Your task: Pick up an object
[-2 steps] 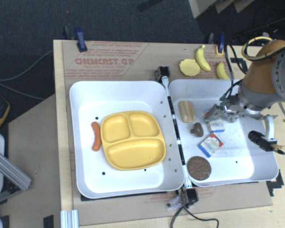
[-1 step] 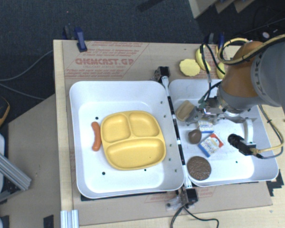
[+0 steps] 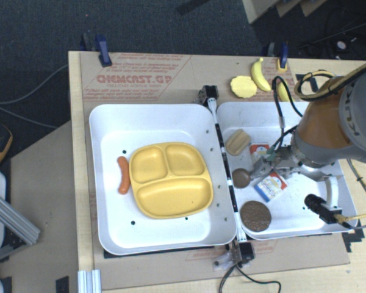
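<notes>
the pale wooden bench (image 3: 140,72), printed with red lettering, bears two shallow white bins. its right end is cut off by the frame and partly covered by the grey arm with an orange band (image 3: 329,127), which also hides the right bin's (image 3: 256,112) far side. the left bin (image 3: 110,121) lies open to view. the gripper (image 3: 263,163) sits low in the middle of the right bin, and i cannot tell whether it is wide, narrow or holding anything. a red-and-white scrap (image 3: 260,149) by it is too hidden to name.

in the left bin rests a yellow three-compartment plastic plate (image 3: 171,179), with an orange-red sausage (image 3: 123,174) just beside its left edge. the right bin holds a round dark brown disc (image 3: 255,216) near the front wall, a tan bread-like block (image 3: 237,142) at the back left, a blue-and-white packet (image 3: 269,186) just beside the gripper, and a small brown lump (image 3: 240,177) left of it. a yellow banana (image 3: 260,75) and a yellow lumpy piece (image 3: 243,86) lie on the bench behind that bin. dark carpet (image 3: 140,17) surrounds the bench.
</notes>
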`<state>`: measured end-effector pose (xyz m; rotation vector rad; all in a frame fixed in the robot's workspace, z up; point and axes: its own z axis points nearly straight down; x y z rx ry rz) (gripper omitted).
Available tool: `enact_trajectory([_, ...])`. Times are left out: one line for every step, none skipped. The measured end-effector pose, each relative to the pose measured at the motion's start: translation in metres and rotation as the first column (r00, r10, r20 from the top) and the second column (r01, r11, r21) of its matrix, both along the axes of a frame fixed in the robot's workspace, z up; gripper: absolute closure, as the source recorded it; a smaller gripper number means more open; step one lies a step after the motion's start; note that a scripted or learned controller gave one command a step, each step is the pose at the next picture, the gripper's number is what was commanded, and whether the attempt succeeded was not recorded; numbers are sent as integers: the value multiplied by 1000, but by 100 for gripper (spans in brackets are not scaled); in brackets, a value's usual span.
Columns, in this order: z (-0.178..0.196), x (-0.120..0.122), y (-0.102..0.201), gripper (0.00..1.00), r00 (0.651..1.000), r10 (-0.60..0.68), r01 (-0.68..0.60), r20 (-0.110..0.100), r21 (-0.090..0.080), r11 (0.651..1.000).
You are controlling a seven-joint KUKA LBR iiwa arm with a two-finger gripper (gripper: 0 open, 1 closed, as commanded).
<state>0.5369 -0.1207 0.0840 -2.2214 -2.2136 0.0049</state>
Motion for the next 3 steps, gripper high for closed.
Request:
enact_trajectory([0, 21, 8, 0, 1000, 5, -5, 9, -2, 1000])
enact_trajectory([2, 118, -47, 0, 1000, 5, -5, 17, -7, 1000])
enact_trajectory([1, 71, -59, 0, 1000, 1, -1, 2, -1, 1000])
